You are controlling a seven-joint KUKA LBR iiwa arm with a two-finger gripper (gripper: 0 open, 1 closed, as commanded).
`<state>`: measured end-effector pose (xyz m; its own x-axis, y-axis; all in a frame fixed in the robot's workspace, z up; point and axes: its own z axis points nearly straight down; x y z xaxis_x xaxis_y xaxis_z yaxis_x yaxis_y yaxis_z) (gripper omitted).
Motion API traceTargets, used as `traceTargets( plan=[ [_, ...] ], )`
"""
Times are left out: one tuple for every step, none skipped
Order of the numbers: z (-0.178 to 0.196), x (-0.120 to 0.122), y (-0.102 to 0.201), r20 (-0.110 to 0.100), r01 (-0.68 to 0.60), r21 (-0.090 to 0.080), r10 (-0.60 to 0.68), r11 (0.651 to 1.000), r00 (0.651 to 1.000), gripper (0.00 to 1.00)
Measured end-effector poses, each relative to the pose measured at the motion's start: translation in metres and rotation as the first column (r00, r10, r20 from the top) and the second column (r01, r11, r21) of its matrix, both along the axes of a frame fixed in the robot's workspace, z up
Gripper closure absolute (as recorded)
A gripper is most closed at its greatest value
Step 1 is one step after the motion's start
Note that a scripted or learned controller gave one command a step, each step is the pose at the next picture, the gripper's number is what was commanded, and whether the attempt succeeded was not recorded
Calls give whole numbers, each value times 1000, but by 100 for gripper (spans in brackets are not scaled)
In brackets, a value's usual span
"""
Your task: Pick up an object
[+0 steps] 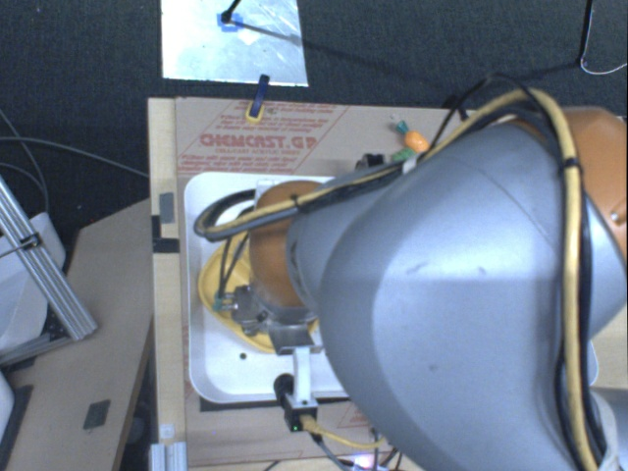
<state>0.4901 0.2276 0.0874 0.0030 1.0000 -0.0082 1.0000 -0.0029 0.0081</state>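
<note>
The pincer (267, 314) hangs low inside the white bin (211, 381), evidently placed for a grab; whether it is apart or together, I cannot tell. A yellow object (209, 285) lies just beside and under it, probably the target.

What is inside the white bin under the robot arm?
A yellow thing peeks out along the left side of the white bin. The big grey arm covers the rest, so whatever else lies there stays hidden.

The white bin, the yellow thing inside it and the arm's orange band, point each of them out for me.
white bin (211, 386): camera view, bare floor near its front-left corner.
yellow thing (209, 285): camera view, its left edge beside the arm.
orange band (270, 253): camera view, its lit left side.
</note>
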Motion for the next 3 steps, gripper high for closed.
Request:
traceTargets(
  plan=[
    [114, 30, 7, 5, -8, 13, 7, 1000, 1000, 100],
    [115, -5, 6, -10, -8, 8, 8, 1000, 1000, 100],
    [28, 40, 5, -9, -2, 6, 2, 1000, 1000, 100]
  ],
)
